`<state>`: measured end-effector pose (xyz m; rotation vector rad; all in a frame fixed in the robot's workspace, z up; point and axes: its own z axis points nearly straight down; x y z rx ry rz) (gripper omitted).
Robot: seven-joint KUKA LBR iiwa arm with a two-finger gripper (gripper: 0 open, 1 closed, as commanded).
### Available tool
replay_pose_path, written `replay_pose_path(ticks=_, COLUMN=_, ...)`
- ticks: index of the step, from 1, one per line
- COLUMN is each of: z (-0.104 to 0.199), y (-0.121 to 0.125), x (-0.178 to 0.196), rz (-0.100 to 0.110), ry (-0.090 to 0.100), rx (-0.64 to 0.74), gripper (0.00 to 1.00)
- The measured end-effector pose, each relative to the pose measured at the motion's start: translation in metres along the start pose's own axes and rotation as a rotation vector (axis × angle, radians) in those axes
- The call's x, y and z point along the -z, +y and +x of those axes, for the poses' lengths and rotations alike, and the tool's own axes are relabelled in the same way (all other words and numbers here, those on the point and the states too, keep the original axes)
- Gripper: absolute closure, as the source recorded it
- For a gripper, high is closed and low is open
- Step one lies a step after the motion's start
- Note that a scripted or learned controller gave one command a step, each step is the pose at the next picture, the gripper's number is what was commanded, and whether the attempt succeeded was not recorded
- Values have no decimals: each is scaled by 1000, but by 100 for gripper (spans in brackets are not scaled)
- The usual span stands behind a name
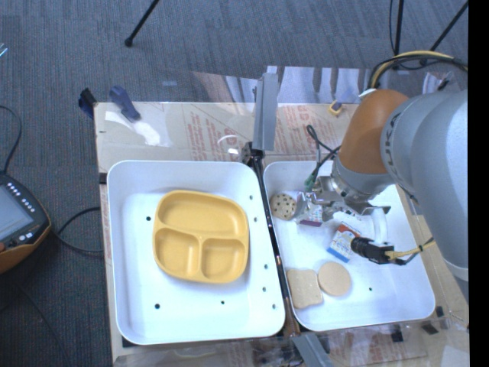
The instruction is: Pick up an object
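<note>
My gripper point(309, 207) is low in the right bin point(397, 300), near its back left part. Just left of it lies a round chocolate-chip cookie point(283, 205). A small white and dark red packet point(311, 222) lies right under the gripper's tip; I cannot tell whether they touch. A small blue, white and orange carton point(341, 245) sits to the gripper's lower right. Nearer the front lie a tan toast slice point(304, 287) and a round pale biscuit point(334, 278), side by side.
The left bin point(130, 297) holds a yellow divided plate point(202, 235). A grey upright post point(266, 117) stands behind the wall between the bins. The arm's orange band and grey body point(412, 151) overhang the right bin's back right.
</note>
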<state>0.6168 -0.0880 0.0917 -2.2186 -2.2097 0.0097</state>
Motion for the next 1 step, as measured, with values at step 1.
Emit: replay_pose_path(ticks=1, z=52, y=28, x=99, rz=-18, ry=-1, rx=8, gripper=100)
